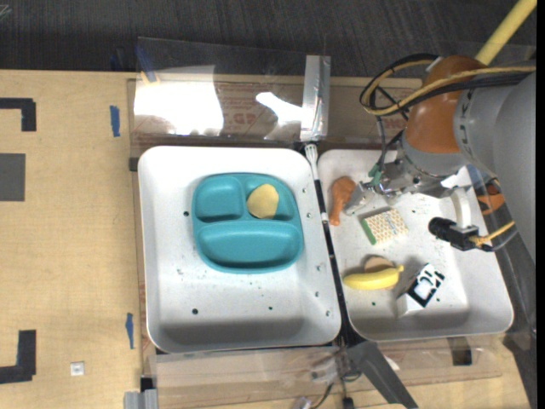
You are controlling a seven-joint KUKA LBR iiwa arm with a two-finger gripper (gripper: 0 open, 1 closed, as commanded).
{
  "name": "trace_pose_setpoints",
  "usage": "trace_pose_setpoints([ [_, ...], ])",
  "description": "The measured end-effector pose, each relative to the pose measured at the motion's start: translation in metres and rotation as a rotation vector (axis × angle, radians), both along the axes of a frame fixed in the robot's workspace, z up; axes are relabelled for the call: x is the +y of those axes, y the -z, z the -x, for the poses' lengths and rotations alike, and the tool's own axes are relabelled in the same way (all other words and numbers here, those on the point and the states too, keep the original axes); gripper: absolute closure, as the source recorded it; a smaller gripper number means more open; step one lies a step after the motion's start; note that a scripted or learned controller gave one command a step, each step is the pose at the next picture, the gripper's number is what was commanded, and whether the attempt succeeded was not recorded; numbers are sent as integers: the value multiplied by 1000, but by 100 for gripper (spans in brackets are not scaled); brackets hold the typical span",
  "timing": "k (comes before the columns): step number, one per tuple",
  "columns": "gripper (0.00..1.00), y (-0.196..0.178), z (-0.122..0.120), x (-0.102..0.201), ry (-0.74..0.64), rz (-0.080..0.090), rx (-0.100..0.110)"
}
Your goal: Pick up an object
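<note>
Landmark: right bin [490, 318]; arm [477, 113] reaches over its far side; gripper [375, 186] hangs low near its far-left corner, open or shut I cannot tell; orange carrot-like piece [341, 196] just left of it against the bin wall, likely target; risk: wall blocks a finger, carrot rolls; banana [373, 278] near bin's front, sponge [383, 225] mid-bin could snag.

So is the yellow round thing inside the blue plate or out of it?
Inside. The yellow round thing sits in the top right compartment of the blue plate, in the left bin.
</note>
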State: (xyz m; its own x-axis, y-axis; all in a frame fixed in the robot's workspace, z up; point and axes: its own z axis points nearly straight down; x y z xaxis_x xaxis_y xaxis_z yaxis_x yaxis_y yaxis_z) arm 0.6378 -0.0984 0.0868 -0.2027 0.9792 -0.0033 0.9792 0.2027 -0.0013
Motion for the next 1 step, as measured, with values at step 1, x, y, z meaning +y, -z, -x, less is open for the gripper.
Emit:
trace_pose_setpoints([
  [1,0,-1,69,-7,-164,-2,-7],
])
